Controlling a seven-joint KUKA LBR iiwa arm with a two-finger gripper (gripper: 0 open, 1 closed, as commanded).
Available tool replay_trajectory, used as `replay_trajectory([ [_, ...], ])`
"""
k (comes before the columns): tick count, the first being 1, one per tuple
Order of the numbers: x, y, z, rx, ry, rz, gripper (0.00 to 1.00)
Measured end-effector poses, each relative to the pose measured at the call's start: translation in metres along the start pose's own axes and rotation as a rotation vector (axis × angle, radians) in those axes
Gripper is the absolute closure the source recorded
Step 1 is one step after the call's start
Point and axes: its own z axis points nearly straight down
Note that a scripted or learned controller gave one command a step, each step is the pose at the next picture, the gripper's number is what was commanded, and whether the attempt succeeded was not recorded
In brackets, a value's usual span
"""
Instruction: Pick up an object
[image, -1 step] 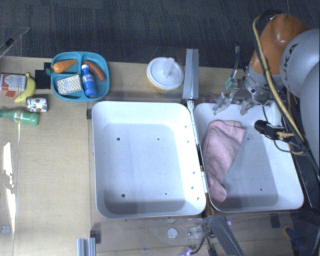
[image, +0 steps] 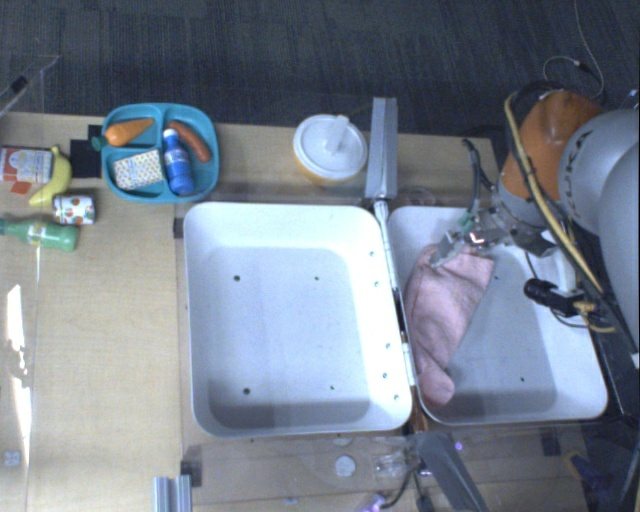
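A pink cloth (image: 447, 310) lies lengthwise along the left side of the right bin (image: 560, 390). Its upper end is bunched and drawn up toward my gripper (image: 468, 240). The gripper hovers over the bin's back left part, and its fingers are pinched shut on that upper end. The cloth's lower end rests on the bin floor near the front left corner. A grey shadow falls on the floor to the right of the cloth.
The left bin (image: 290, 320) sits beside the right one, with a metal divider (image: 380, 150) behind their seam. Behind the bins stand a white lidded cup (image: 330, 148) and a blue tray of toy food (image: 160, 152). Small toys (image: 50, 200) lie far left.
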Motion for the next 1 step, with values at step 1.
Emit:
replay_trajectory([
  [1, 0.0008, 0.0022, -0.0114, -0.005, -0.001, -0.003, 1.0],
])
